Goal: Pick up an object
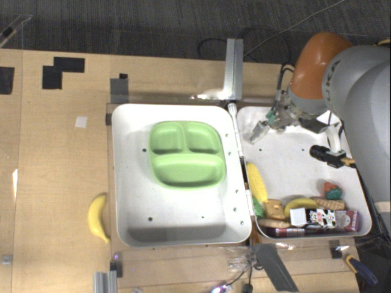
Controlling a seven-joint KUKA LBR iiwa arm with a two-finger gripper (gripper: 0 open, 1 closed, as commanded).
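The hand (261, 130) is seen over bare floor in the right bin (287, 157), its state indeterminate; the corn (256, 182) and banana (302, 204) lie crowded along the near wall, so a neighbour could be nudged

Two white bins side by side, arm over the right one

We see the gripper (259, 130) at the right bin's (293, 157) upper left, a green divided plate (185, 152) in the left bin (131, 212), corn (256, 183) and a banana (303, 204) lower right, another banana (98, 217) on the bench (55, 163).
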